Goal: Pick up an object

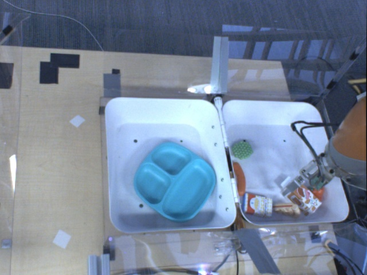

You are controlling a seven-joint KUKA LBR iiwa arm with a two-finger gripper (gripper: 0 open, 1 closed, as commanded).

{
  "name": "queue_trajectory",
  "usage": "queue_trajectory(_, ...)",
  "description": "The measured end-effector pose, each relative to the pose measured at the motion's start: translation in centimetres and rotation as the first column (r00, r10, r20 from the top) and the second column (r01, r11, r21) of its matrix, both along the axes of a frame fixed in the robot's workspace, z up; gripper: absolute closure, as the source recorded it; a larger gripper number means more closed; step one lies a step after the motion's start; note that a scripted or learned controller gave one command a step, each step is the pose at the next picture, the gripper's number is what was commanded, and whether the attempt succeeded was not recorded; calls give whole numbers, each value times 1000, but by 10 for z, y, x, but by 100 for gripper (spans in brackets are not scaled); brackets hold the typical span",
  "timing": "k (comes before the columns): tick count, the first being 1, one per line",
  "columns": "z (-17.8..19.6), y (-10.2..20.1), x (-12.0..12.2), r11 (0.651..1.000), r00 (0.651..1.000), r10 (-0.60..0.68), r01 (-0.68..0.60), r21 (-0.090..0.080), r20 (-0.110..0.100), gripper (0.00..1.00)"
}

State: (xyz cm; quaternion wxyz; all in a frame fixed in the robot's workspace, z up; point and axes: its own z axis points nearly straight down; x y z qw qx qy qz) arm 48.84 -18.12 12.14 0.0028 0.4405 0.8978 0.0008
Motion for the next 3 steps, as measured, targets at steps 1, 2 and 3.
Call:
queue_trajectory(1, -31, 39, 2, 991, 991, -131, 131, -2, 7, 0)
queue_trajectory(2, -33, 82, 117, 978, 978, -207, 207, 3, 6, 0)
queue_trajectory(3, -31, 84, 61, 977, 977, -215, 215, 2, 2, 0)
